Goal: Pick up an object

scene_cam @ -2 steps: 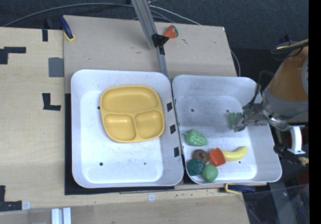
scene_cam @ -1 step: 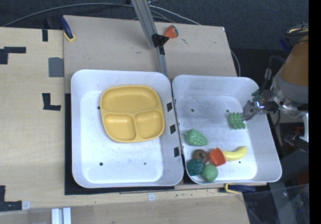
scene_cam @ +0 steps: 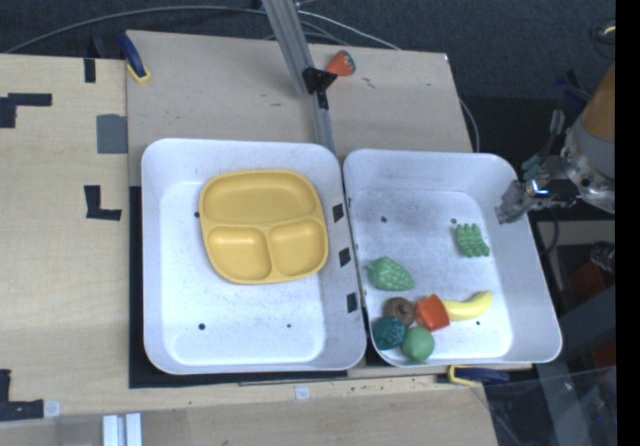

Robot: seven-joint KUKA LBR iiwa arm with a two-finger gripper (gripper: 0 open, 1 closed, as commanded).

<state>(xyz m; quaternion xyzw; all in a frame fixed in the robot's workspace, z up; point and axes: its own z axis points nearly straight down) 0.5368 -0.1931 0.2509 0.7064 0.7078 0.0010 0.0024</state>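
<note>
Gripper (scene_cam: 522, 196) sits at the 3 o'clock rim of the right bin (scene_cam: 420, 166), just over the edge; too small and dark to tell how it's set, and nothing visible in it. Arm (scene_cam: 600, 149) comes in from 3 o'clock, mostly out of frame.

Nearest obj: green ridged piece (scene_cam: 471, 240), at approx 8 o'clock from the gripper, alone on bare bin floor. Further toward 7 o'clock: banana (scene_cam: 470, 306), orange block (scene_cam: 432, 313), brown ring (scene_cam: 401, 310), green ball (scene_cam: 418, 344), teal piece (scene_cam: 388, 334), all touching or nearly so. Green grape bunch (scene_cam: 389, 274) just above the cluster.

Left bin (scene_cam: 170, 234) holds a yellow divided plate (scene_cam: 264, 224).

Step, as I judge: pre-approach, no pick made yet. Next move calls for travel in over the bin and descent on one obj; the ridged piece looks easiest, being isolated. Cluster risks nudging neighbours.
</note>
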